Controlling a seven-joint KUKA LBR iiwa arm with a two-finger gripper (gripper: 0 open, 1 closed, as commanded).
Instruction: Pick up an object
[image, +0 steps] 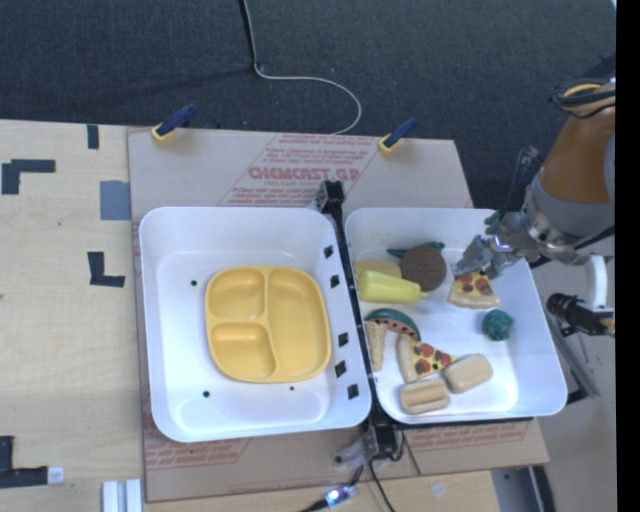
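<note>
The pincer (478, 262) sits low in the right bin (520, 400), just above a pizza slice (473, 290); whether its fingers grip anything cannot be told. A yellow tray (268, 322) lies in the left bin (170, 250).

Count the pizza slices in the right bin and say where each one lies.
2. One pizza slice lies beside the gripper; the other pizza slice lies lower, left of the bread rolls. More may be hidden.

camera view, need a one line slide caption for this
Claw poised over a toy pizza slice in the right bin; yellow divided plate in the left bin.
</note>
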